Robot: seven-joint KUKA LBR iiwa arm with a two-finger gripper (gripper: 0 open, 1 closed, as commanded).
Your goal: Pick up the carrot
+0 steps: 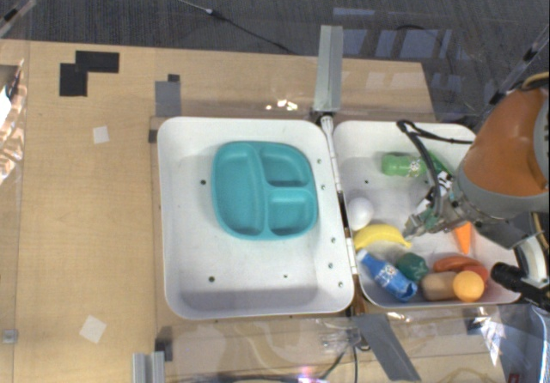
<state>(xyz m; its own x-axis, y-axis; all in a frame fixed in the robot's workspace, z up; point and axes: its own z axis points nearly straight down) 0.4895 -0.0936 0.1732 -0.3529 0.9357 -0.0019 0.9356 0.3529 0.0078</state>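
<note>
Jaws [423, 223] hover between banana [381, 237] and carrot [464, 238], crowded by toys.

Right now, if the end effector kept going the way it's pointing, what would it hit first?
Probably the banana: the end effector points down and left toward it in the right bin. Depth is unclear; the carrot lies behind it.

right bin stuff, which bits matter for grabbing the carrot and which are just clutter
In play:
carrot
gripper

Just lying about:
banana
white egg
green bottle
blue bottle
orange ball
teal divided plate
</note>
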